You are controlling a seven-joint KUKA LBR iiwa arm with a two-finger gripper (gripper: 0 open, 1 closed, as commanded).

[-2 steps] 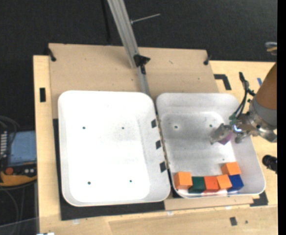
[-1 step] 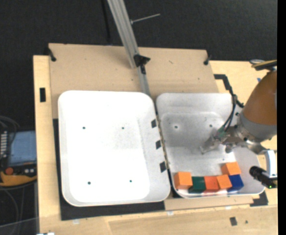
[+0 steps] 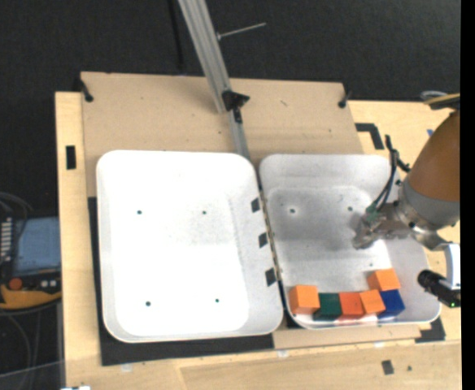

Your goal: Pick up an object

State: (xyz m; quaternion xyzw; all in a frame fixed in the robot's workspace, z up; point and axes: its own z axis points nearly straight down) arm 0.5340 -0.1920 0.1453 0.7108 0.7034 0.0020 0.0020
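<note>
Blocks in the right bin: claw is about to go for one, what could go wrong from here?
1. The blocks sit packed in a row against the bin's near wall, so the claw may find no gap beside any one block.
2. Coming down that close to the wall, it could strike the rim.
3. The claw hangs above bare floor, apart from the row; closing here would likely grab nothing.

1. The table (image 3: 213, 104) looks like matt, pale wood board.
2. The left bin (image 3: 180, 242) is smooth white plastic with a faint speckled haze.
3. The right bin (image 3: 319, 201) is the same plastic, scuffed grey across its floor.
4. The blocks (image 3: 347, 301) are matt, plain-coloured, smooth-faced.
5. The rail (image 3: 205, 39) looks like brushed metal.
6. The tool (image 3: 368, 232) looks like dull grey metal.
7. The floor (image 3: 58, 23) looks dark, rough, like carpet.
</note>
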